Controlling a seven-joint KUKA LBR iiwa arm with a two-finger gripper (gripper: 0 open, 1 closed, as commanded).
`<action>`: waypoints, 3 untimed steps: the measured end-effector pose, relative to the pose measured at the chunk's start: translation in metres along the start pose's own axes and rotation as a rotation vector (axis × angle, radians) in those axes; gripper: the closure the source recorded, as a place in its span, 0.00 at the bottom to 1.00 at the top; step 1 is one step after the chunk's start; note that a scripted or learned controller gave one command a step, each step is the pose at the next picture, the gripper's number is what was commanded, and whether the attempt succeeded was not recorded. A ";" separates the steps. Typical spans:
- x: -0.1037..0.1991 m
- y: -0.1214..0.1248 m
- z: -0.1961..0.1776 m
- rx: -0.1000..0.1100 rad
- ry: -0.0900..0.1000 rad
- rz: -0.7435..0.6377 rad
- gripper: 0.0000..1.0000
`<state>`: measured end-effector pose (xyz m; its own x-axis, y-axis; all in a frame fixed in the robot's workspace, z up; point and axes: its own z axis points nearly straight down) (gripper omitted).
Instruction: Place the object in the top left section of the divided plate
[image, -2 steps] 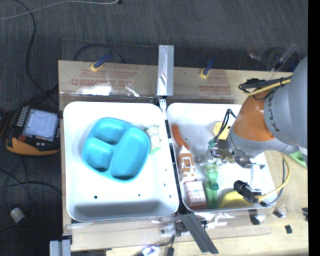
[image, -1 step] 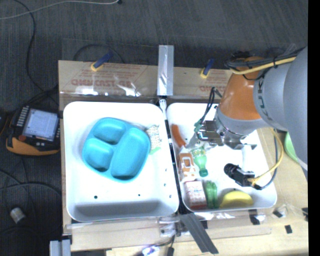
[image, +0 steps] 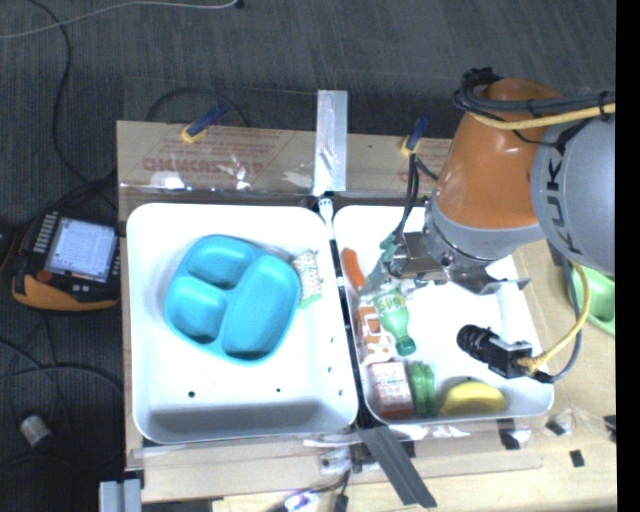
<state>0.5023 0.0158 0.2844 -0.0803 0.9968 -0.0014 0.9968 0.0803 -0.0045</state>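
You see a blue divided plate of smooth plastic (image: 235, 295) with a soft gloss. It lies in a white plastic bin (image: 150, 330), also smooth and a little shiny. The arm's orange band (image: 490, 160) looks like glossy plastic. The brown counter (image: 220, 160) looks like matt cardboard, partly under shiny clear film.

The two bins, left (image: 150, 330) and right (image: 530, 330), are plain white. The divided plate (image: 236, 296) is a solid sky blue, darker in the hollows between its sections. The arm (image: 570, 190) is grey with a broad orange band (image: 495, 160). Among the toys, the bottle (image: 396, 322) is pale translucent green, the carrot-like piece (image: 351, 266) orange-red, the banana (image: 472, 398) yellow, and the small box (image: 389, 388) red and brown with a printed label. The bench board (image: 210, 155) is tan cardboard with faded red lettering.
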 end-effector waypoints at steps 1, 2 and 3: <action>0.000 0.000 0.000 0.000 0.000 0.000 0.00; 0.000 0.000 -0.008 0.004 -0.001 -0.002 1.00; 0.019 -0.017 -0.060 -0.002 -0.002 -0.204 1.00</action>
<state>0.4840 0.0336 0.3445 -0.2804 0.9599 -0.0026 0.9599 0.2804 -0.0024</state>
